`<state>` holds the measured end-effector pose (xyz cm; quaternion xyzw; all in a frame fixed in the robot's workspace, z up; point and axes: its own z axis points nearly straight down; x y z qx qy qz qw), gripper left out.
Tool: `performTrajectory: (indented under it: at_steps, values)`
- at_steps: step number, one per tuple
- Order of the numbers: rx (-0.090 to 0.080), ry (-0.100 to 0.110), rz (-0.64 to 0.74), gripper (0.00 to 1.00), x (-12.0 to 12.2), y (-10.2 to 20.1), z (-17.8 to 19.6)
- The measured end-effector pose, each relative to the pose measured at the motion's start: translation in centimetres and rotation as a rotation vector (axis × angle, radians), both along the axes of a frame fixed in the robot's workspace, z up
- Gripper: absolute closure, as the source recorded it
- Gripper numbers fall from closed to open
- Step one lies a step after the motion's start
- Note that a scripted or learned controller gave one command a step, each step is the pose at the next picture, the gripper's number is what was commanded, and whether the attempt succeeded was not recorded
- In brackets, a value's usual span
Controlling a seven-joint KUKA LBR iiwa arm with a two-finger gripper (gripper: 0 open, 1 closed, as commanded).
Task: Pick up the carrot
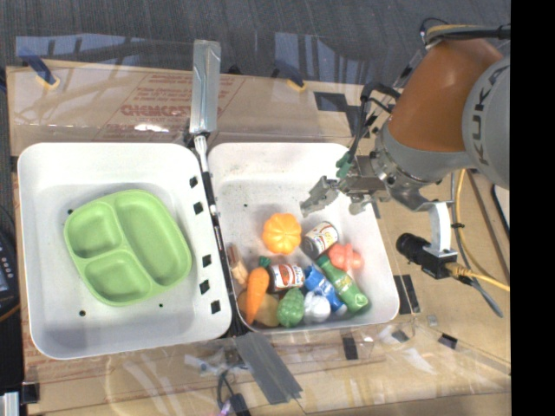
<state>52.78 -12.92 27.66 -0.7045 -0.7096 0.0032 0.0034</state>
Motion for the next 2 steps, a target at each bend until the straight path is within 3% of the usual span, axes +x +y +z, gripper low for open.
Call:
performTrajectory:
  at_steps: [1, 2]
  values:
    - [0.0, -0.003, 0.05, 0.0, 0.4, -0.4, 2.8]
    - [-0.001, -0.007, 0.117, 0.0, -1.8, -1.8, 12.9]
